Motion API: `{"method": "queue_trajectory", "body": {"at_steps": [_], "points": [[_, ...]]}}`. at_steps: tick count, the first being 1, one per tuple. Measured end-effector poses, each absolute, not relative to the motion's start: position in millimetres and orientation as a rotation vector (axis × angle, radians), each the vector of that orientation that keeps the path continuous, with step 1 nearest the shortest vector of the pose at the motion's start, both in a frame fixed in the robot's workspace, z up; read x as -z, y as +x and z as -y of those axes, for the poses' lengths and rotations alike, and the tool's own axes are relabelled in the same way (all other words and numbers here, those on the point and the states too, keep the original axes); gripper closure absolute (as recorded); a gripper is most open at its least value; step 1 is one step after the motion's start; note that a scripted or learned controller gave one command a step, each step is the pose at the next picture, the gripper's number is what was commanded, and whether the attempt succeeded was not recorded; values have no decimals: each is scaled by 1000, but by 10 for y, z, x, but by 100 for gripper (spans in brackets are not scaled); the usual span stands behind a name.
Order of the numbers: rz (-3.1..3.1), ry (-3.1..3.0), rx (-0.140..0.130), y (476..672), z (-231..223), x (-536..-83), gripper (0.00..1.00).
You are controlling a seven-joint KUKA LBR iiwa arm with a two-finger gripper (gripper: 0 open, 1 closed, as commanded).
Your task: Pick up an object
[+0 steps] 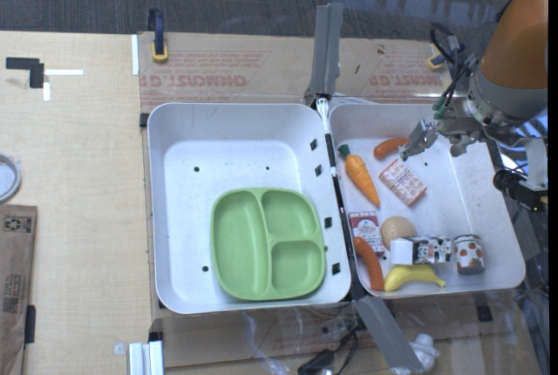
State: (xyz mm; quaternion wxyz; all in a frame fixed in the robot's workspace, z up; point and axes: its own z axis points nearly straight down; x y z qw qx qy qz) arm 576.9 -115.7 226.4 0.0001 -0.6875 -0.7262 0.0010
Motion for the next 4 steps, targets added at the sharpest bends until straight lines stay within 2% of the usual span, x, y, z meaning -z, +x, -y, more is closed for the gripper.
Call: {"method": "queue_trajectory", "body": {"at_steps": [1, 2, 3, 4], "points": [[1956, -2467, 7, 5855, 1045, -975, 0], [1959, -2471, 3, 5857, 1075, -1068, 100], [1959, -2471, 3, 5856, 1075, -1067, 0], [2016, -2409, -4, 6277, 1397, -909, 0]]}}
